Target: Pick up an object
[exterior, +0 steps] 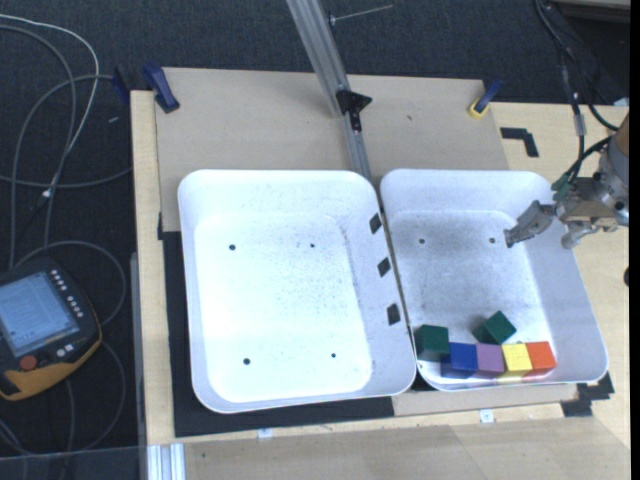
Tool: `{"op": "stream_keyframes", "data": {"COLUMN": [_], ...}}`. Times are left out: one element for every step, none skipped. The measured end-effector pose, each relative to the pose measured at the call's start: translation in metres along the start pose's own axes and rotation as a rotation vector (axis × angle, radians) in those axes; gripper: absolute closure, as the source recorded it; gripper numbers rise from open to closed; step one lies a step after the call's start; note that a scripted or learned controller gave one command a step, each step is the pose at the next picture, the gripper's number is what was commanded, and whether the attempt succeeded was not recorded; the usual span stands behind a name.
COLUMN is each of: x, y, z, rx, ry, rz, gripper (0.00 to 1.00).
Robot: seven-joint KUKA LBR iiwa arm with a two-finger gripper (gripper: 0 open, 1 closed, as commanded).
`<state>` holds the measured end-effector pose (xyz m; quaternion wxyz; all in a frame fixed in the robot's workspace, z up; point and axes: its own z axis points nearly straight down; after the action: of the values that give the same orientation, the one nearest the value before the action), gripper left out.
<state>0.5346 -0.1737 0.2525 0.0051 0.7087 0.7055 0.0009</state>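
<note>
On the bench, seen from above:
Left bin [200, 268]: it is placed at 9 o'clock from the middle of the view. Small dark specks are seen on its floor.
Right bin [570, 288]: it is set just beside the left one, at 3 o'clock.
Blocks: they are bunched along the near wall of the right bin, at about 5 o'clock. From left to right a dark green block [432, 340], a blue block [462, 356], a purple block [490, 357], a yellow block [515, 356] and an orange block [540, 354] are seen. A second green block [496, 326] is set a little behind the purple one, turned at a slant.
Gripper [548, 226]: it is held over the far right part of the right bin, at 3 o'clock, well apart from the blocks. Its fingers look spread, and nothing is pinched between them.
Step in hand: a block has not been reached yet, it is judged.
How it is done well: the slanted green block is probably best picked, since more room is left around it. The fingers should be kept wide and brought straight down on both sides.
</note>
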Motion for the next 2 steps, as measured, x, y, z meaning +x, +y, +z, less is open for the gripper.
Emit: {"op": "stream_keyframes", "data": {"x": [0.025, 0.018], "y": [0.013, 0.087], "z": [0.158, 0.076], "rx": [0.017, -0.006], "ry": [0.010, 0.002], "rz": [-0.006, -0.009], "gripper": [0.00, 0.00]}}
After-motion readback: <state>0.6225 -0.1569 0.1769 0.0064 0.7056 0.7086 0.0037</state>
